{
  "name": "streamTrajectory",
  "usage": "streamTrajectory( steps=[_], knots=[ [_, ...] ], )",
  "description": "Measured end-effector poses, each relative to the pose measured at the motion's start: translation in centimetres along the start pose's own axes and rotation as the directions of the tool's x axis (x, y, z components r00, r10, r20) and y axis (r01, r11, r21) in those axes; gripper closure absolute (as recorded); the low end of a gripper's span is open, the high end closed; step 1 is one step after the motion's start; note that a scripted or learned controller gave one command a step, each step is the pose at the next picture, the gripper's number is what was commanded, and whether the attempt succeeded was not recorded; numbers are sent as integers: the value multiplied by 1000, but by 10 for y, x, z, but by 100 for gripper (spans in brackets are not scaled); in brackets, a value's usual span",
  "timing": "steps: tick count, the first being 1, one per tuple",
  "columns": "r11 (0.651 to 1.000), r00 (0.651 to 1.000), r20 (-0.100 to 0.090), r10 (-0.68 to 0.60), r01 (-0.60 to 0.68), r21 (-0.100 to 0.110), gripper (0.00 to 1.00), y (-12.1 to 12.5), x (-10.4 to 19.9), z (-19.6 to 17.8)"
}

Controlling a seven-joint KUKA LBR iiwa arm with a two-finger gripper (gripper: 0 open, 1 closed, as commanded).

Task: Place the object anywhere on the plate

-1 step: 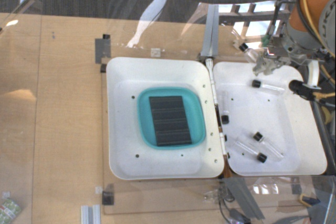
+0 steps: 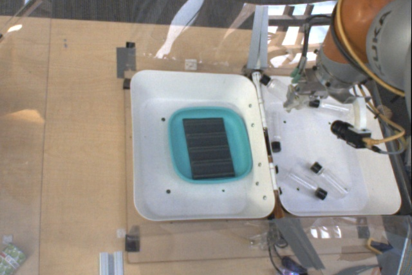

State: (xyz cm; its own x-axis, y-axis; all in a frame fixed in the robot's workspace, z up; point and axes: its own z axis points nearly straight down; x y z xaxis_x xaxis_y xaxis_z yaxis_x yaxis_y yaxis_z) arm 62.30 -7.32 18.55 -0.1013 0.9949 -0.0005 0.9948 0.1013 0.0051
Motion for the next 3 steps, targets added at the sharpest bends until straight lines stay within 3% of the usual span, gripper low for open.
streamTrajectory(
  steps=[1, 2, 3],
  knots=[
    [996, 996, 0, -91, 91, -2, 100, -71, 62, -1],
    [958, 958, -2, -287, 287, 0, 100, -99, 138, 0],
    [958, 958, -2, -286, 286, 0, 0, -99, 138, 0]
  ],
)
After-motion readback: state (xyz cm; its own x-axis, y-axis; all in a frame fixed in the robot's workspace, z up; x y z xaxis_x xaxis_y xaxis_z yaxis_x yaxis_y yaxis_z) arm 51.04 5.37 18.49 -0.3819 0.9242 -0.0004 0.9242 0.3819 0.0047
